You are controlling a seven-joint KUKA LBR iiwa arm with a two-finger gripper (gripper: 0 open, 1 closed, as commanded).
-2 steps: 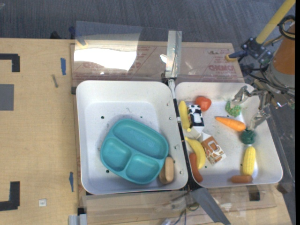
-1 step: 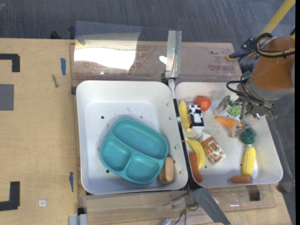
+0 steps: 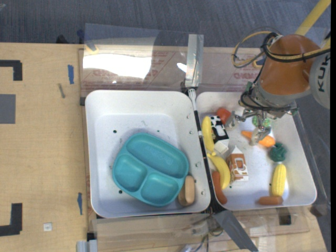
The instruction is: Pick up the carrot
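The carrot, a short orange piece with a dark green leafy top, lies in the right bin toward its back right. My gripper hangs below the orange wrist band, low over the bin and just up-left of the carrot, close to its orange end. The wrist hides much of the gripper. A small orange bit lies just left of it.
The right bin also holds two bananas, a black-and-white box, a small carton, a red piece, corn and sausages. In the left bin sit a teal divided plate and a bread roll.
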